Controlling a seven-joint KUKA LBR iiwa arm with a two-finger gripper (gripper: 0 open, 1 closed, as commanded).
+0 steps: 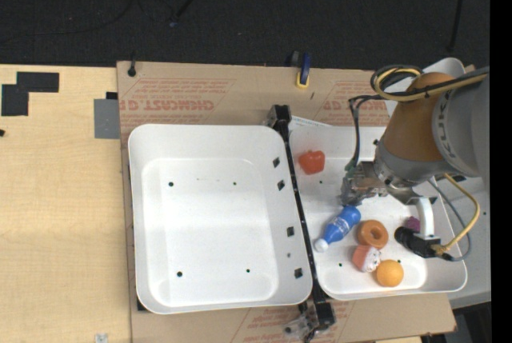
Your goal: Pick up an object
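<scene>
In the right-hand bin (pixel 448 281), you are looking at the arm (pixel 428 133) leaning in from the right, its orange band showing above the wrist and its pincer (pixel 354 191) hanging low over the bin floor. The wrist is hiding the tips from this slanted overhead angle, so you cannot tell whether the pincer is apart or together, nor whether it is touching anything. Just below it, a blue bottle (pixel 339 227) is lying tilted, its white cap pointing toward the divider between the bins. An orange ring (pixel 373 234) is sitting just beside the bottle. Below that, a red-and-white object (pixel 366 258) is resting next to an orange ball (pixel 390 273). A red object (pixel 311 162) is sitting apart from the rest, near the top of the divider, to the left of the pincer. A small purple piece (pixel 413 223) is peeking out beside the white and black cabling at the right. The left bin (pixel 148 173) is lying alongside on the tabletop (pixel 56 205).
</scene>
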